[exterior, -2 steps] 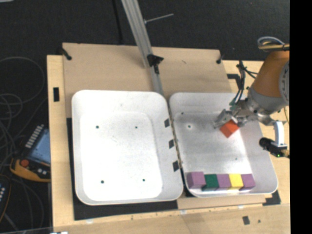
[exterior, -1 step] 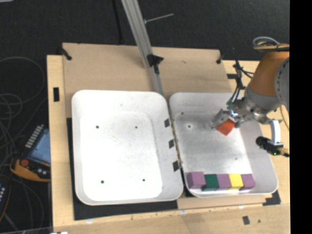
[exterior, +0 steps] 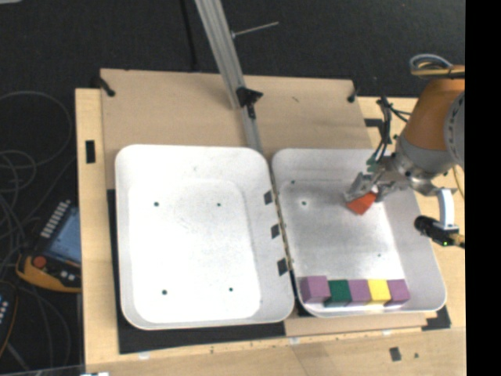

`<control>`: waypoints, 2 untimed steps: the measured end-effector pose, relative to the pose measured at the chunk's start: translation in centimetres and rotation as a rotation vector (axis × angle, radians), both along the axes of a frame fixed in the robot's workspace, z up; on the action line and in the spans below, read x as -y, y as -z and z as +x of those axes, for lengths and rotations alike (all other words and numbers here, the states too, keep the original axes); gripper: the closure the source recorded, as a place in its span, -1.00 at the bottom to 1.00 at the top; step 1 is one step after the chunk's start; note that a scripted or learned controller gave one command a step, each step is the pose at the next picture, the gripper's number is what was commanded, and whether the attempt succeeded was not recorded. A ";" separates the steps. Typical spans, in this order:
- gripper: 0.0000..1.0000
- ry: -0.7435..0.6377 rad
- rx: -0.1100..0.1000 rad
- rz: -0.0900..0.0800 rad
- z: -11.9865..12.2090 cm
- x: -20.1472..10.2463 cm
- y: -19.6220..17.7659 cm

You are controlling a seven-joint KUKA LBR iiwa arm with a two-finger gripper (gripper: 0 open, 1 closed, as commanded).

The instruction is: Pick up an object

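A small orange block [exterior: 361, 204] is in the right bin [exterior: 329, 171], in its far right part. My gripper [exterior: 365, 193] reaches in from the right and is tilted down to the left. It is shut on the orange block, whose upper edge is tucked between the fingertips. The grey arm with its orange band [exterior: 434, 120] rises behind it at the right edge.
Along the right bin's front wall runs a row of blocks: purple [exterior: 314, 288], green [exterior: 339, 291], purple, yellow [exterior: 379, 290], purple. The left bin [exterior: 129, 210] lies beside it. A metal pole [exterior: 227, 53] slants up from between the bins at the back.
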State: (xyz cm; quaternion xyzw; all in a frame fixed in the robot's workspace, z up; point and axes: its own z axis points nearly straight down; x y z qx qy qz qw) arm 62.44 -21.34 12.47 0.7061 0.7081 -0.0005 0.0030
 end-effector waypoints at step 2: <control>1.00 -0.007 0.003 0.008 2.9 -17.7 -7.5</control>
